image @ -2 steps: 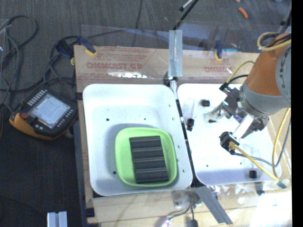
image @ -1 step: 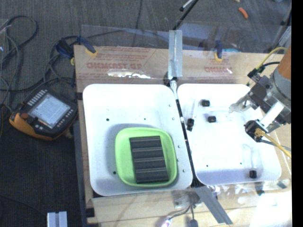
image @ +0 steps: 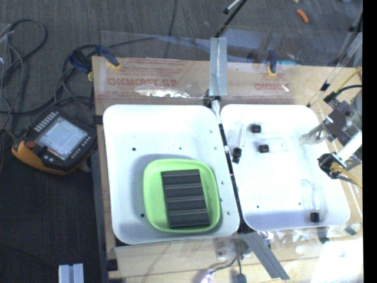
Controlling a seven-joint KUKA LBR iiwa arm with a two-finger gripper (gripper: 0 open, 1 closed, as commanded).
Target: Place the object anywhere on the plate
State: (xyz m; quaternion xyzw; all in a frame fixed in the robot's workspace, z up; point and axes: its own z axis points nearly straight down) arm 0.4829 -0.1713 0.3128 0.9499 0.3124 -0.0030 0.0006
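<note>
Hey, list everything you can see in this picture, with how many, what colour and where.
Plate: one, light green, in the left bin, toward its near side.
Ridged block: one, dark grey, lying on the plate.
Bins: two, white; left bin, right bin, side by side on the bench.
Small black pieces: four, in the right bin, such as one near its far edge and one at its near right corner.
Handheld control pad: one, grey and orange, on the floor at the left.
Cables: several, dark, on the floor at far left.
Robot arm: one, at the right edge over the right bin.
</note>
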